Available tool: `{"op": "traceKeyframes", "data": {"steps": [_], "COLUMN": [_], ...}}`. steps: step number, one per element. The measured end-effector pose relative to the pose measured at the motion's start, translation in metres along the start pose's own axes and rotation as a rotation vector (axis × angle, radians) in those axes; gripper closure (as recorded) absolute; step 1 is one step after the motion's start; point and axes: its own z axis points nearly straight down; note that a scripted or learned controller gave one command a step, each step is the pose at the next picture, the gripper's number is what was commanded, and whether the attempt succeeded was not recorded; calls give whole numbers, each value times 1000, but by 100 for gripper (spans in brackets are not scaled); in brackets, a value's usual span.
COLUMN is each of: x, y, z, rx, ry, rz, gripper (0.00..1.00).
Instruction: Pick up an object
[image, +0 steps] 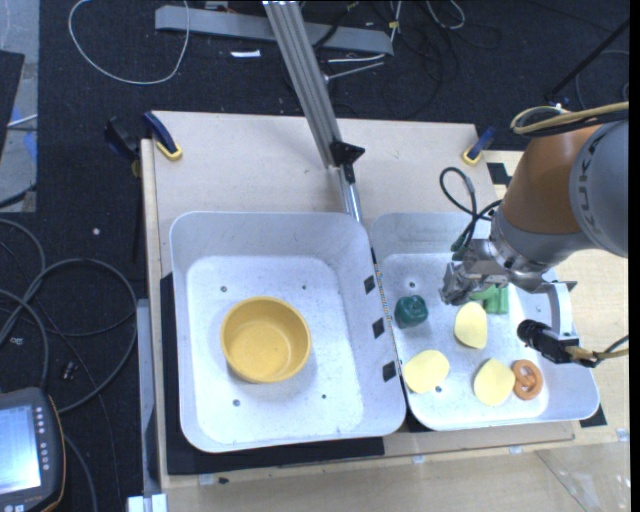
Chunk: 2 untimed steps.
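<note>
The grey arm with its orange band leans in over the right-hand shallow white bin (570, 405), its claw (458, 290) low above the floor; from here I cannot tell whether it is clenched or released. Just left of the claw sits a small dark green rounded lump (410, 311). Right beside it lies a bright green block (493, 298), and just below, a pale yellow egg-shaped piece (471, 326). Well off to its left, in the other white bin (190, 250), stands a yellow plastic bowl (265, 340).
</note>
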Motion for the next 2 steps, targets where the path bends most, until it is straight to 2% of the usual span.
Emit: {"op": "traceKeyframes", "data": {"steps": [1, 2], "x": [6, 6], "y": [8, 8], "z": [60, 66], "rx": [2, -8], "ry": [0, 0], "rz": [-2, 2], "gripper": [0, 0]}}
